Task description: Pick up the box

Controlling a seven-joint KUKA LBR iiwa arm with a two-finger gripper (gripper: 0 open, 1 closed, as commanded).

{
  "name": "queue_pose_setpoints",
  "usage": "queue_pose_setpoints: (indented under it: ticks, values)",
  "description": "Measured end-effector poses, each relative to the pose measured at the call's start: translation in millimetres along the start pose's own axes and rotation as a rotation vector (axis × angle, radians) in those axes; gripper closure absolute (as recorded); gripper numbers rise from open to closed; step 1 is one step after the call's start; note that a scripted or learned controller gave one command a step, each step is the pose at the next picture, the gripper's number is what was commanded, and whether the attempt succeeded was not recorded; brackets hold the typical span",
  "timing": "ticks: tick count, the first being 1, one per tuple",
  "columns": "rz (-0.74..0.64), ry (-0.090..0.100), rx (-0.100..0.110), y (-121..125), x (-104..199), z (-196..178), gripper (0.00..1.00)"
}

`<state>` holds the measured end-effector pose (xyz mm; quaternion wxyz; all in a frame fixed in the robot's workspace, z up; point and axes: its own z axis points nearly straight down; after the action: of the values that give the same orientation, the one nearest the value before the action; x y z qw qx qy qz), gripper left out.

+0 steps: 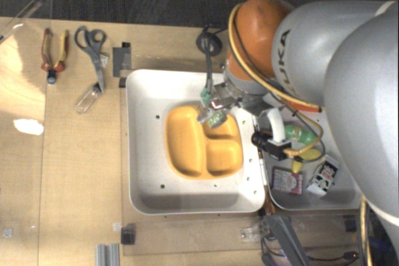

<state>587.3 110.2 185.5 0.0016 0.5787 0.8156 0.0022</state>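
A small red and white box [287,180] lies flat at the near end of the right bin [312,202]. Beside it, to the right, lies a white box with black print [325,176]. My gripper [214,111] hangs over the left bin [146,152], above the far right corner of a yellow divided tray [193,143], well left of both boxes. A small green piece shows at the gripper's tip; whether it is held is unclear. The grey arm covers most of the right bin.
A green bottle [300,133] and a yellow item [298,156] lie in the right bin near black cabling [269,141]. On the bench to the left lie scissors [93,50], red-handled pliers [53,53] and a clear tube [87,98].
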Motion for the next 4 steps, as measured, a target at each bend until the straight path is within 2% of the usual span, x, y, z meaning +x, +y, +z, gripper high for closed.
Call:
queue_pose_setpoints:
  ticks: [1,2,3,4]
  values:
    - [-0.143,0.000,-0.002,-0.3,23.3,-24.1,1.00]
    - [0.057,-0.002,-0.003,-31.6,-6.7,-134.0,1.00]
    - [0.148,-0.001,0.002,-52.3,-26.2,0.8,1.00]
    - [0.227,-0.001,0.001,38.6,-29.1,-15.1,1.00]
